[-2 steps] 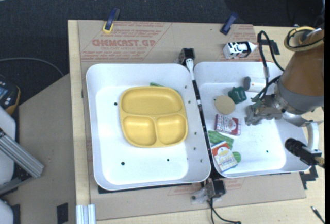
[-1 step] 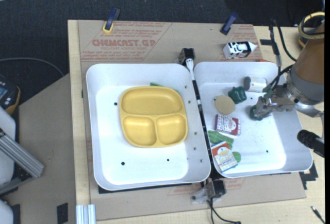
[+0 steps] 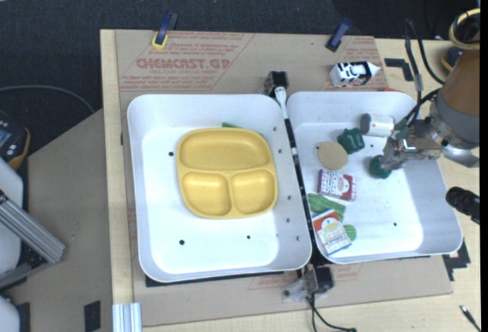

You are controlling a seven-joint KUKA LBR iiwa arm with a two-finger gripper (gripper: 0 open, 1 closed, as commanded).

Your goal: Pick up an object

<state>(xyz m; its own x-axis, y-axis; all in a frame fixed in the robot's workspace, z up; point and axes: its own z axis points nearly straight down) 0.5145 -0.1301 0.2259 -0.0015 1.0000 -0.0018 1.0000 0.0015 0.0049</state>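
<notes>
My gripper hangs low over the right bin, in its upper right part. A small dark green object lies right at its tip, on the left side; whether it is held I cannot tell. Another dark green piece lies a little to the left, beside a tan round disc. A white cylinder rests near the bin's far wall. Below the disc are a red packet, a green packet and a white and red packet.
The left bin holds a yellow divided plate with something green peeking out behind it. A black and white object lies on the cardboard behind the right bin. The arm's grey body overhangs the right bin's right edge.
</notes>
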